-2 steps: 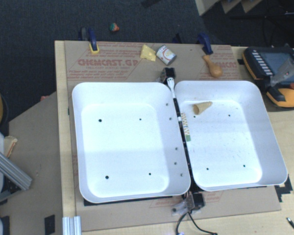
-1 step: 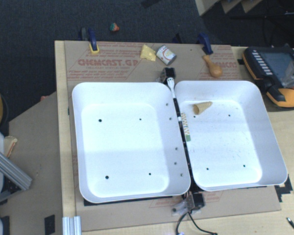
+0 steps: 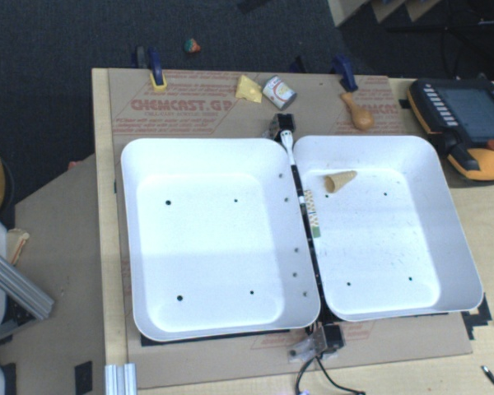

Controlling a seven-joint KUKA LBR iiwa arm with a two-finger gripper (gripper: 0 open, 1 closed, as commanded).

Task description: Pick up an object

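Two white bins side by side on the bench: left bin [image 3: 148, 220], right bin [image 3: 445, 220]. One small tan cone-shaped object [image 3: 339, 180] lies in the right bin, near its far-left corner, close to the divider between bins. Outside the bins on the cardboard sheet [image 3: 189, 104], along the far edge: a yellow wedge [image 3: 248, 89], a small white box [image 3: 279, 92] just beside it, and a brown pear-shaped piece [image 3: 358, 113] further right. Black tablet-like pendant [image 3: 461, 113] sits at the far right.
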